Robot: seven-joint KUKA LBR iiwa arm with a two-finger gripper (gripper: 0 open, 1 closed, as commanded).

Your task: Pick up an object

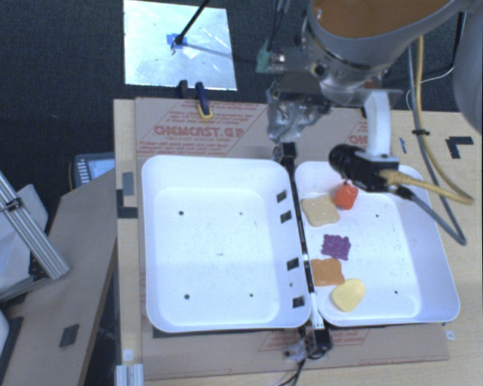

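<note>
End effector (287,130) sits high at the back of the frame, over the cardboard sheet (198,128) just behind the seam between the two bins. Metal parts are a blur against the cardboard, so can't tell its state. Nothing visible between them. Grey arm with orange band (367,16) comes in from top right.

Left bin (161,181): bare white floor with a few dark dots.

Right bin (438,260): all candidate objects are here, clustered along its left side near the divider.
- Red-orange chunk (346,196), back of the bin, compact, no clear long axis, just right of the tan piece's back corner, may be touching it.
- Tan toast-like slab (320,210), lying flat, roughly square, edges rotated slightly off the bin walls, so no strong long axis.
- Purple waffle-textured piece (336,246), flat, slightly wider than deep, long axis roughly across the bin left-right.
- Orange flat square (327,272), just in front of purple, close to the divider, edges about parallel to the bin walls.
- Yellow rounded piece (349,295), nearest the front, touching or overlapping the orange one's front right corner; long axis runs diagonal, front-left to back-right.

A black cylindrical fitting (358,167) with a yellow hose (430,188) overhangs the right bin's back edge, next to the red-orange chunk.

Surface (124,128) under the bins is light wood; a yellow and blue clamp (203,100) pins the cardboard at the back.
</note>
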